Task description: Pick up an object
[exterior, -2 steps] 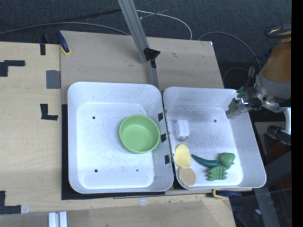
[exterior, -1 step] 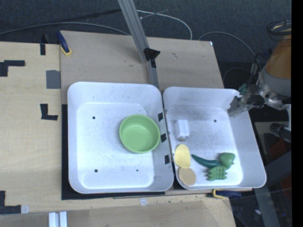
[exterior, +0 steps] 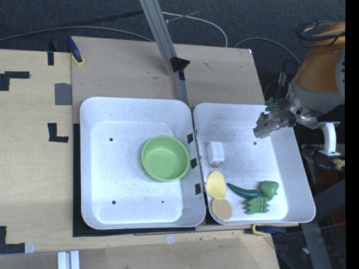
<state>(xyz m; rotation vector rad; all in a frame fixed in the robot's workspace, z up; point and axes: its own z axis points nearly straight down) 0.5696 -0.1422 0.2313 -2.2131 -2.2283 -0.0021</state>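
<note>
Green bowl (exterior: 165,158) in left bin (exterior: 101,116).

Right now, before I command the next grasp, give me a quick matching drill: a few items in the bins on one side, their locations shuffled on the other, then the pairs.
Things:
1. green bowl
2. small white block
3. tan round piece
4. gripper

Places:
A. front edge of the right bin, near the divider
B. above the right bin's far right side
C. left bin, toward its right side
D. right bin, near the divider, just behind the yellow piece

Pairs: 1-C, 2-D, 3-A, 4-B
</note>
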